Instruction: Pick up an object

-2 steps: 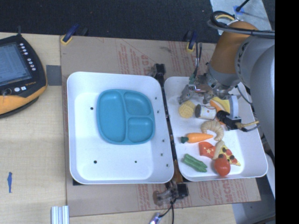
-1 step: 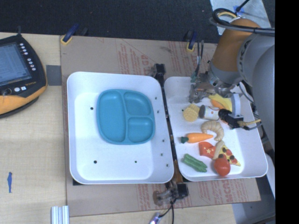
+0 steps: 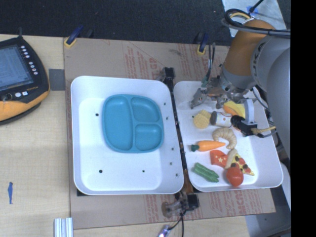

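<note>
My gripper [image 3: 206, 97] hangs low over the far left part of the right bin [image 3: 183, 94], below the grey wrist and orange band. Just in front of it lies a yellow corn piece [image 3: 201, 118], with a small white and dark bottle [image 3: 222, 118] beside it. A yellow item [image 3: 233, 108] sits under the wrist, partly hidden. Nearer the front lie a shrimp [image 3: 226, 135], a carrot [image 3: 210, 145], a red pepper piece [image 3: 218, 157], a pizza slice [image 3: 240, 163], a tomato [image 3: 235, 177] and a green pod [image 3: 205, 172]. I see nothing held in the gripper.
The left bin [image 3: 84, 132] holds a blue divided plate [image 3: 132, 122]. A teach pendant [image 3: 19, 80] rests on the bench at the far left. Clamps [image 3: 169, 74] stand at the gap between the bins. Cables trail from the arm over the right bin's far right.
</note>
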`<state>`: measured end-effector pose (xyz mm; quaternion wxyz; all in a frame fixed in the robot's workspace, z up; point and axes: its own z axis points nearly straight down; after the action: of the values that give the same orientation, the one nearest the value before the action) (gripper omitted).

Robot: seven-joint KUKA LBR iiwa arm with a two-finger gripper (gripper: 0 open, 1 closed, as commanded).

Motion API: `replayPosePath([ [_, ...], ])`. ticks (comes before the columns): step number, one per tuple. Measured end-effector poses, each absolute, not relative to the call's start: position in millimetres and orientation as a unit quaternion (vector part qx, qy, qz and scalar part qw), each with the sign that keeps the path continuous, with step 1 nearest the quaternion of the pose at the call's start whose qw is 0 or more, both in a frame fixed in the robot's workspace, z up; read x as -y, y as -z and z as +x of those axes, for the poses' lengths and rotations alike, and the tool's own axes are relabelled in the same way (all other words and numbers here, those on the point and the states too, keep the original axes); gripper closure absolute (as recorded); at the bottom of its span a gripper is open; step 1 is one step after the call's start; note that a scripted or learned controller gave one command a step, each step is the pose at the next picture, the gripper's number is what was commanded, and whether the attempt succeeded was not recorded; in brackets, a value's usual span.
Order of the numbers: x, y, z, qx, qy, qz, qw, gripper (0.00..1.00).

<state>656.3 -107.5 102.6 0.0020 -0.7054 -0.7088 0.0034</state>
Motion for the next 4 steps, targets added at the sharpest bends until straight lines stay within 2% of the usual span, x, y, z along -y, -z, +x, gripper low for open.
replayPosePath([
  [3, 94.6, -91.8, 651.7, 0.709, -0.0039, -0.705, 0.003, 0.00],
  [4, 96.0, -92.1, 656.3, 0.709, -0.0020, -0.705, 0.000, 0.00],
])
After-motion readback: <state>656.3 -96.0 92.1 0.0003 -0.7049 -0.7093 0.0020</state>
